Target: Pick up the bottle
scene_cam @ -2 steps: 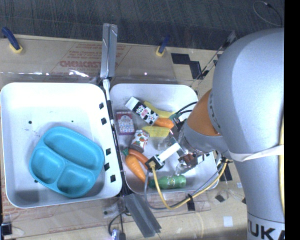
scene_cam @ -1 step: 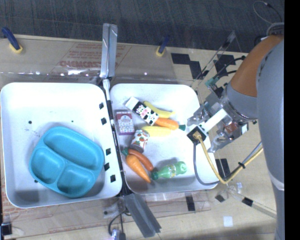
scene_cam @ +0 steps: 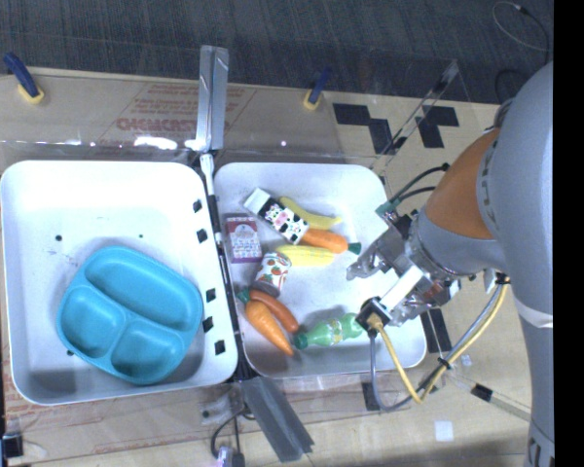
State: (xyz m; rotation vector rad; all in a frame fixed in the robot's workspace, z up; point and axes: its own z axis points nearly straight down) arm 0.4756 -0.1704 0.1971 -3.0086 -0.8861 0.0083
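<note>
Lying on its side by the right bin's near wall, beside the carrots, the bottle looks light, stiff and slick; grip across its belly. The tool hangs near; its spread I cannot tell.

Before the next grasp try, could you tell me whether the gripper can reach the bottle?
Probably yes: the bottle lies uncovered by the right bin's near wall, close to the gripper; a carrot sits at its left end only.
</note>
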